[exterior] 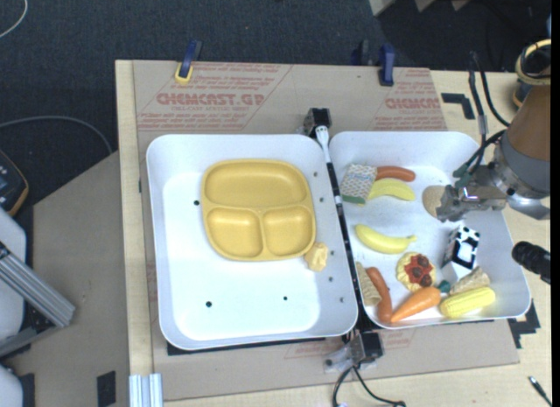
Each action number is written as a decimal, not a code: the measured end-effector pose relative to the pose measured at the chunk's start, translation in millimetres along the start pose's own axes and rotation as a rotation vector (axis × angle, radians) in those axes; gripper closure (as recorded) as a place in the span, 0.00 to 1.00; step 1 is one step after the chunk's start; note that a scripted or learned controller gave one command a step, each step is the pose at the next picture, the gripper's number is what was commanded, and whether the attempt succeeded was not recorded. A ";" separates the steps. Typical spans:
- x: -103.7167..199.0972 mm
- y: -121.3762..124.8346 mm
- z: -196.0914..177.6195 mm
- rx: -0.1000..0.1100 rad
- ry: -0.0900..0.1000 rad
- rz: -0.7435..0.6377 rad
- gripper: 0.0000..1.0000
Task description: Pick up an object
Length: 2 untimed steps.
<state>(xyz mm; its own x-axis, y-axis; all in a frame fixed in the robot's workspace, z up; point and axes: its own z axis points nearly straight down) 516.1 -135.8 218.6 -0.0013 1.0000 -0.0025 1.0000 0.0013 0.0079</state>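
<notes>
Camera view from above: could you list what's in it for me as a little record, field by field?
left bin: yellow divided tray, small pale yellow piece beside its lower right corner
right bin: two bananas, carrot, corn cob, sausage, small pizza, black and white toy
arm: reaches in from the right
pincer: over the right bin's right side, near the black and white toy
bench: brown board under both bins

Left bin [175, 248]: divided tray [259, 207] inside, toward the back.
Right bin [411, 144]: toy foods.
Gripper [457, 200]: over the right bin's right side.
</notes>
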 end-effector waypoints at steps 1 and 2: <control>55.8 -7.8 -12.1 0.008 0.005 -0.005 1.00; 110.1 -24.3 -6.9 0.012 0.006 -0.004 1.00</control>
<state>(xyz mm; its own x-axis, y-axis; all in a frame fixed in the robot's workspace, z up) 491.6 -25.8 225.0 -0.0057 1.0000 0.0030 1.0000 0.0057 -0.0038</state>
